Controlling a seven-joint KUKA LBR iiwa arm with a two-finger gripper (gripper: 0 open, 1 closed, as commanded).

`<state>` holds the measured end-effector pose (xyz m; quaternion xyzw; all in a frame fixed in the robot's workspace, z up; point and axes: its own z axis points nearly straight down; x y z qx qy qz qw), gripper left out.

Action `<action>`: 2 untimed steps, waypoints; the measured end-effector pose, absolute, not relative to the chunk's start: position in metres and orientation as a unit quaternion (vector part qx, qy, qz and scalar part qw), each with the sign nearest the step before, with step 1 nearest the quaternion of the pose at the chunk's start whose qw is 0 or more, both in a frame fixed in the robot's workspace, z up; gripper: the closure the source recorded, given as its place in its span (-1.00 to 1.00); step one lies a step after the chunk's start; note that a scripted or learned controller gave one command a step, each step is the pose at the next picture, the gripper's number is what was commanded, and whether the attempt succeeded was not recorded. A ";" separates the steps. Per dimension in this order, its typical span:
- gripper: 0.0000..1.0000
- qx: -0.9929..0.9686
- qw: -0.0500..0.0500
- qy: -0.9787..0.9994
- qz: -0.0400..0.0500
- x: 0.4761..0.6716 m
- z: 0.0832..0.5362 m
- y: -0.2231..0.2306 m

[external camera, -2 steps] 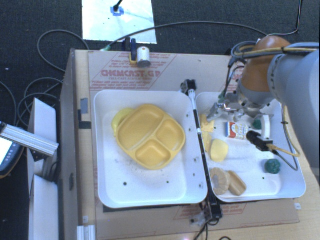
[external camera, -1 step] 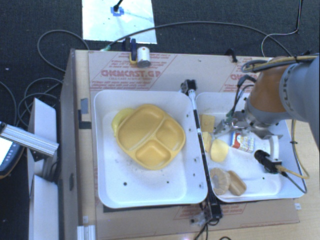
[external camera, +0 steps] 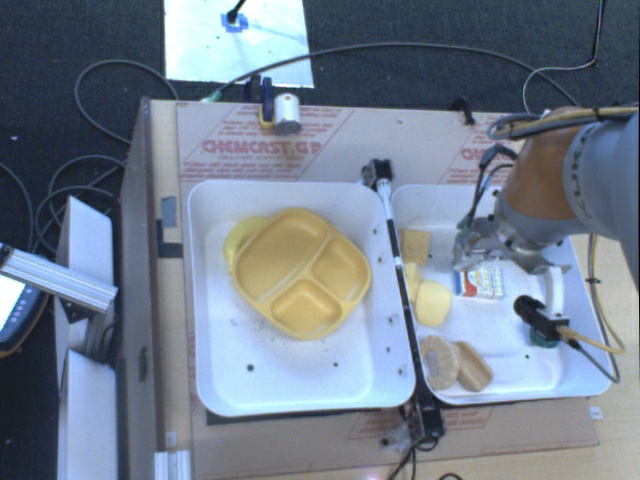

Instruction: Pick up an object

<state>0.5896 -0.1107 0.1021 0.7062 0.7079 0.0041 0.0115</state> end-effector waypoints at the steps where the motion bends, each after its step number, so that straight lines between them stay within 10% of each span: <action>1: -1.00 0.706 0.011 0.708 0.004 0.589 0.102 -0.111; 2: -1.00 0.706 0.010 0.708 0.005 0.574 0.091 -0.113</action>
